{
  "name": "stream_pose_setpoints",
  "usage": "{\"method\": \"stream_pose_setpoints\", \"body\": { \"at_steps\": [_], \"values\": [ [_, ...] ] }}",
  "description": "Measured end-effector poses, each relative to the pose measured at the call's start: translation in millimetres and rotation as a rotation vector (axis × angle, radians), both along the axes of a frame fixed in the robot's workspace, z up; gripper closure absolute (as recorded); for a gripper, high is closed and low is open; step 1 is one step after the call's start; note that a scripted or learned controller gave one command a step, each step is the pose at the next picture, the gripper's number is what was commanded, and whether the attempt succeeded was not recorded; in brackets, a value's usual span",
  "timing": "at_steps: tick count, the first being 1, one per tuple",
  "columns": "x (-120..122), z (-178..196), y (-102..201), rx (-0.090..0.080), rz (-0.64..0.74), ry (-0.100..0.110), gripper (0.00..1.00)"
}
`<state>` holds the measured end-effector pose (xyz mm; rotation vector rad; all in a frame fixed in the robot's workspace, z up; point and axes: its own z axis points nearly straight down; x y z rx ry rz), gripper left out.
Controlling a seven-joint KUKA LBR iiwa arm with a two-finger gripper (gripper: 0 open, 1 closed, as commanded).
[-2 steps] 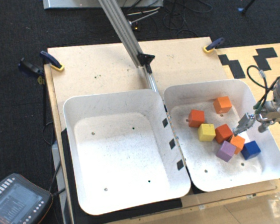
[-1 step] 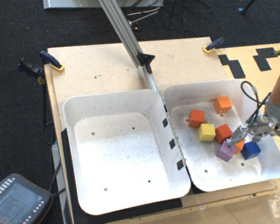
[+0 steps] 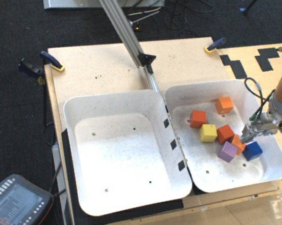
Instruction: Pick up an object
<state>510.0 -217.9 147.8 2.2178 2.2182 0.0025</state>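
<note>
Several small cubes lie in the right bin (image 3: 225,178). An orange cube (image 3: 224,104) sits at the back, a red-orange cube (image 3: 198,118) to its left, and a yellow cube (image 3: 208,132) below that. A second red-orange cube (image 3: 224,133), a purple cube (image 3: 228,151) and a blue cube (image 3: 253,150) cluster near the bin's right side, with another orange cube (image 3: 238,144) partly hidden among them. My gripper (image 3: 247,136) reaches in from the right, low over this cluster, just above the blue cube and touching or nearly touching the partly hidden orange one.
The left bin (image 3: 115,153) lies beside the right one, with a raised divider between them. A slanted metal pole (image 3: 123,27) rises from behind the bins. A teach pendant (image 3: 17,208) sits at the lower left, off the bench.
</note>
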Motion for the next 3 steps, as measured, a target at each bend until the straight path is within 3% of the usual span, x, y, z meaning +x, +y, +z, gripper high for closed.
{"method": "stream_pose_setpoints", "body": {
  "at_steps": [2,3],
  "values": [
    [9,107,-3,-0.001,0.003,-0.003,1.0],
    [11,127,-3,0.0,0.003,0.001,1.0]
  ]
}}
